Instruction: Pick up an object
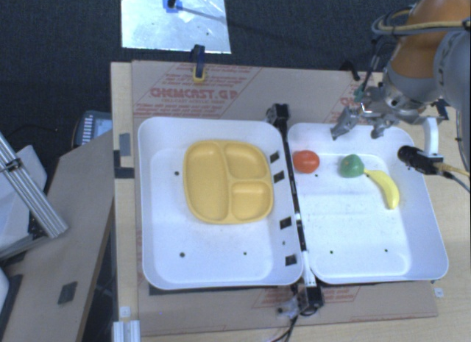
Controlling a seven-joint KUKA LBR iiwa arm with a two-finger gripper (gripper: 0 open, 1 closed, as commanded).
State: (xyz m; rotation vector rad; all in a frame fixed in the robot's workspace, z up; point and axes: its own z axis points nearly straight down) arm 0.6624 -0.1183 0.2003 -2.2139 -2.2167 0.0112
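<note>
Hovering over the far edge of the right bin [423, 259], the pincer [360, 126] is seen spread wide, with nothing held. Just below it lie a green ball [352, 165], tomato [306, 160] and banana [385, 187]. A round fruit could be nudged aside by a misaligned finger.

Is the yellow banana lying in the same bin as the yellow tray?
No, the banana lies in the right bin, while the divided yellow tray sits in the left bin.

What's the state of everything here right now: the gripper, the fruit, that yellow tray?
Gripper: open, holding nothing, above the right bin's far edge.
Orange ball: lying in the right bin.
Green ball: lying beside the banana.
Banana: lying flat.
Yellow tray: flat in the left bin, compartments bare.
</note>
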